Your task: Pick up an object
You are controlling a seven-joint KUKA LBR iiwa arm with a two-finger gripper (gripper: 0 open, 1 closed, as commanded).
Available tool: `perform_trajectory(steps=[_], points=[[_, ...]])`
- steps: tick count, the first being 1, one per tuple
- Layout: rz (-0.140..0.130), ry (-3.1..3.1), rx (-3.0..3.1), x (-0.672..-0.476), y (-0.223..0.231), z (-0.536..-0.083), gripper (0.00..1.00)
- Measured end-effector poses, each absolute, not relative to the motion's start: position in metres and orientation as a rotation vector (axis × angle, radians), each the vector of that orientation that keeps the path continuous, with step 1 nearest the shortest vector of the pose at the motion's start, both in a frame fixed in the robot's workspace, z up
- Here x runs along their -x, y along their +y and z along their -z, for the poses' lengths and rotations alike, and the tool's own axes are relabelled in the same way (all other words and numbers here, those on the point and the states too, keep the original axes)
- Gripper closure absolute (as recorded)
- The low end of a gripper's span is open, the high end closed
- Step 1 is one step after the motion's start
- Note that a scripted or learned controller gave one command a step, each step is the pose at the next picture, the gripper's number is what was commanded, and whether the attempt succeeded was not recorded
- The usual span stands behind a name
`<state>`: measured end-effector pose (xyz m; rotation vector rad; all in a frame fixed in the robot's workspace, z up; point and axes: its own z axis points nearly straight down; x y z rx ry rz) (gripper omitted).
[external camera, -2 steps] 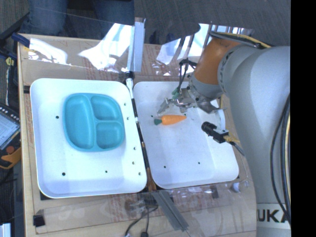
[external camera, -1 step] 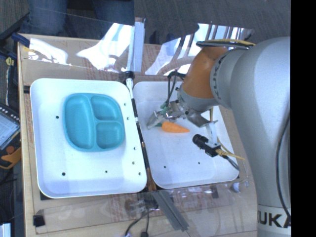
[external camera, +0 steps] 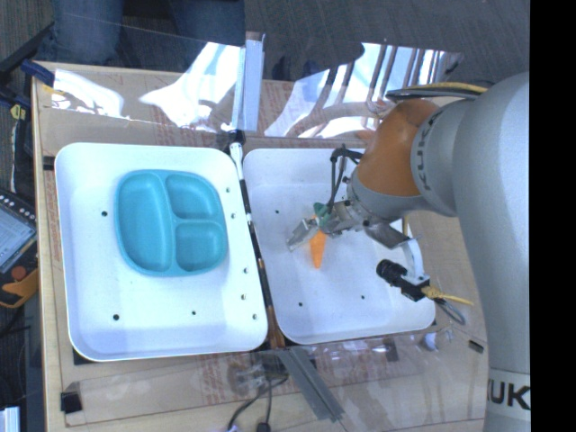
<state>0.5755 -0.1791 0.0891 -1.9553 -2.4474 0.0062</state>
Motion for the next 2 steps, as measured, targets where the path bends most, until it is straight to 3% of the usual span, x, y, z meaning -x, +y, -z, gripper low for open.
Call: perform_trajectory(steps=[1, 2], points=[[-0.012, -2.445, 1.95, -0.575, -0.179, -0.097, 1.0], [-0.003, -2.463, 1.945, -0.615, -0.209, -0.186, 1.0]])
